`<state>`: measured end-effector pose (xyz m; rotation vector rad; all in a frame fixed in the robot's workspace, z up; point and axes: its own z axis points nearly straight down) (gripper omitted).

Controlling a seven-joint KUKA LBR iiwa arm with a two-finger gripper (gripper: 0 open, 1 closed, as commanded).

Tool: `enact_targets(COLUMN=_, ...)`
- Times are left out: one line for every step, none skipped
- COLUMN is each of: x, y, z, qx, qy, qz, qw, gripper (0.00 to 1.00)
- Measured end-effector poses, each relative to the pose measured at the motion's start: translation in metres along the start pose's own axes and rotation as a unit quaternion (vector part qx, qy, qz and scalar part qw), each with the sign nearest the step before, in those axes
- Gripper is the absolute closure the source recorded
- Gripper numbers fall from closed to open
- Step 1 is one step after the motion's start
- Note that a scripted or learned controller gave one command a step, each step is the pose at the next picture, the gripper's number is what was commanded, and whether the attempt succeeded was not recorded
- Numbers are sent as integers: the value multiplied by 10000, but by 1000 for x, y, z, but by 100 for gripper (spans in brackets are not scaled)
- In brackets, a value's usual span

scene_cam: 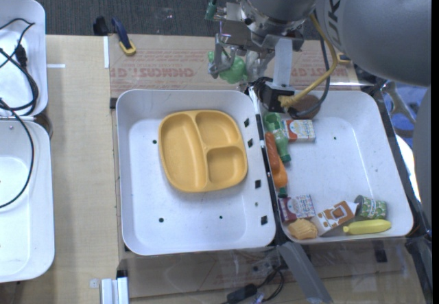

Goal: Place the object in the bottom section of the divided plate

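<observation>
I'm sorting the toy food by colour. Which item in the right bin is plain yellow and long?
The banana, lying at the right bin's bottom right corner. The carrot is long too, but orange.

The big grey robot arm [384, 7] carries dark letters on its casing, of which "KU" can be read (they run at a slant, the rest is cut off). The brown cardboard sheet [171, 71] behind the bins has faded red printing, upside down and not readable. The small food packets [300, 130] show labels too small to read.
</observation>
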<state>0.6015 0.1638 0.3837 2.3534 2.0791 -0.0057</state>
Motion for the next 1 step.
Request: enact_targets(x=-31, y=-70, z=137, qx=22, qy=0, qz=-72, qw=10000, gripper=100)
